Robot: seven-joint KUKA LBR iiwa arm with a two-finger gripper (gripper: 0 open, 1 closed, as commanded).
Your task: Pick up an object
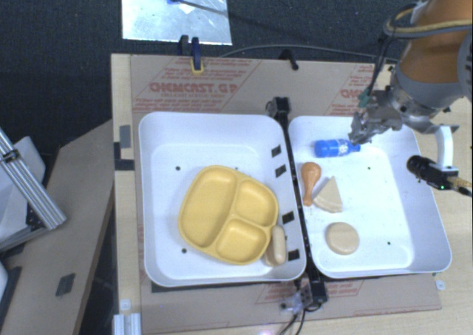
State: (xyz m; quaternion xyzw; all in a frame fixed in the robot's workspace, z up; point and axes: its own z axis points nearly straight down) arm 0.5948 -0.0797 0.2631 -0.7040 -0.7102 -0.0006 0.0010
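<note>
My gripper hangs low over the back of the right bin, right at the right end of a blue cylinder that lies on its side on the bin floor. Whether it touches the cylinder I cannot tell. In front of the cylinder lie an orange-tan drumstick, a pale wedge and a round beige disc. The left bin holds a yellow divided plate with a small beige roll against its front right corner.
The arm's orange band and grey wrist loom over the right bin's back right corner. A black fitting with a white handle sits at the right rim. A divider with black clips separates the bins.
</note>
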